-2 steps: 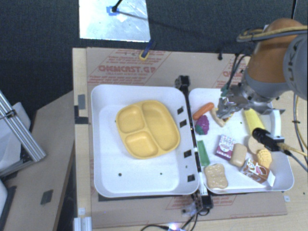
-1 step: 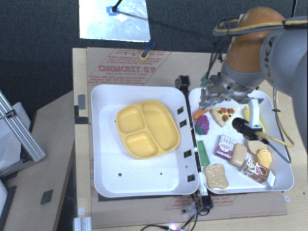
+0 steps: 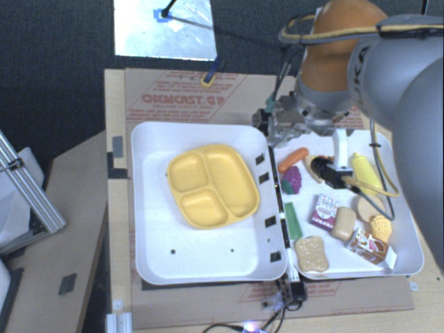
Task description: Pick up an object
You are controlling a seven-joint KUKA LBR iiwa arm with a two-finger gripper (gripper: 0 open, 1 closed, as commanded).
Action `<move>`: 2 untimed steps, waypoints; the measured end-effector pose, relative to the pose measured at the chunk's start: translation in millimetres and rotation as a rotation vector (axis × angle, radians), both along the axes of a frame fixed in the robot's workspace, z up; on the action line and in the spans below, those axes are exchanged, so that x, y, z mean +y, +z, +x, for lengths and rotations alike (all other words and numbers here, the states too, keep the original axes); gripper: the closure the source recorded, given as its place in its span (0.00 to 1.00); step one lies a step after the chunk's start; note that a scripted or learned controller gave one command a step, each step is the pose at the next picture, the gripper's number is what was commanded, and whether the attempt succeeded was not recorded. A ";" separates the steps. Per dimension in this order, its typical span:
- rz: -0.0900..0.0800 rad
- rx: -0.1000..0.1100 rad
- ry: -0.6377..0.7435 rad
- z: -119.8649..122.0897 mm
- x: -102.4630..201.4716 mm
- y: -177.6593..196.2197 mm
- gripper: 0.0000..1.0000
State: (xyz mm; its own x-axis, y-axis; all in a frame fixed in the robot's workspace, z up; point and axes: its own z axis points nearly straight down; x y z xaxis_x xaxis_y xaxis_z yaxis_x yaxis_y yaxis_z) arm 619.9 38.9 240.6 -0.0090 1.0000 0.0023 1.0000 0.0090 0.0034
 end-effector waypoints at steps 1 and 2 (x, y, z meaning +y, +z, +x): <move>0.000 0.001 0.000 28.1 55.2 -13.5 1.00; -0.001 -0.001 -0.002 37.0 69.9 -7.3 1.00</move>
